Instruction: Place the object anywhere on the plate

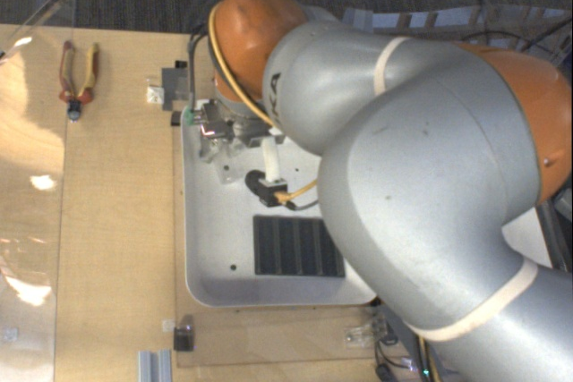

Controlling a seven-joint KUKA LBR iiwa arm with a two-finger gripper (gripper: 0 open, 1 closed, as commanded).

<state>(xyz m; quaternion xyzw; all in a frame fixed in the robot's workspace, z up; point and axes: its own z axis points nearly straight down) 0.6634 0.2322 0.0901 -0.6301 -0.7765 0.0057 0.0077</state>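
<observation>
The claw (215, 134) hangs low over the far corner of a white bin (192, 268), half tucked under the orange wrist of the arm (430, 192). Whether it is spread or pressed together cannot be told, since glare and the wrist housing blur it. Nothing can be seen pinched in it.

Just beside the claw, toward the arm, sits a short black-and-white fitting (265, 179) with a yellow cable running from it. It looks like part of the arm's own wiring rather than a loose thing.

The only loose item in the bin is a dark ribbed slab (298, 246). It lies flat on the bin floor, apart from the claw on the side nearer the view's lower edge, with its far end hidden under the arm. I take this to be the task's thing, though it could as well be the plate — the view does not settle it.

If it is the thing to move, it should handle as stiff, flat and light. It sits too low for an easy pinch from above, so a hold across one short edge or along a rib seems best, and the smooth bin floor may let it slide.

Well apart from the claw, out on the worktop (116, 219), lie red-handled pliers (78, 78).
</observation>
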